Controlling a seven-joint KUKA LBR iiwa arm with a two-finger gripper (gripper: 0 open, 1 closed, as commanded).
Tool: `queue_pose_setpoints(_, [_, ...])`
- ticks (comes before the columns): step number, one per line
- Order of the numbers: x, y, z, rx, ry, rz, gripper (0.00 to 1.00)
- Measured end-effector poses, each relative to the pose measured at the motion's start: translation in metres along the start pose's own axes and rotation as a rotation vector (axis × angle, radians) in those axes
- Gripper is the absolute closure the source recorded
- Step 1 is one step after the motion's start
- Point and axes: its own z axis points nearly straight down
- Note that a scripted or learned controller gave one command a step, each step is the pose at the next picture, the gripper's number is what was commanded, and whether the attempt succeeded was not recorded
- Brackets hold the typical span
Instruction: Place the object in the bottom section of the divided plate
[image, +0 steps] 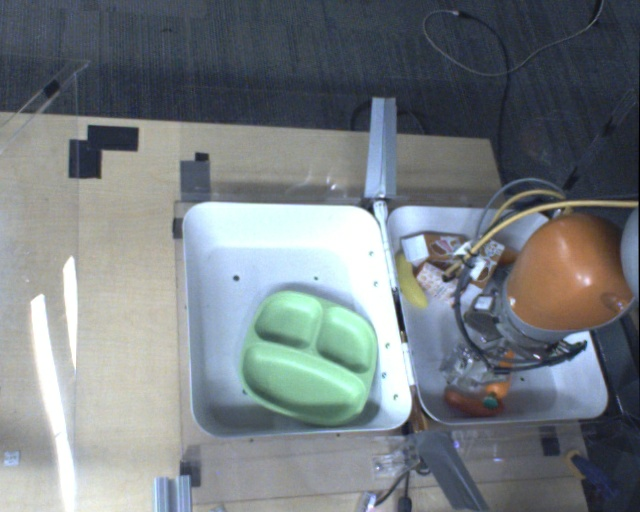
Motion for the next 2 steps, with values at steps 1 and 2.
queue_pose_setpoints(1, [-0.009, -0.058, -0.071, -0.001, 0.001, 0.086, 1.00])
queue_pose_setpoints(2, [0.043, -0.033, -0.003, 0.005, 0.000, 0.193, 1.00])
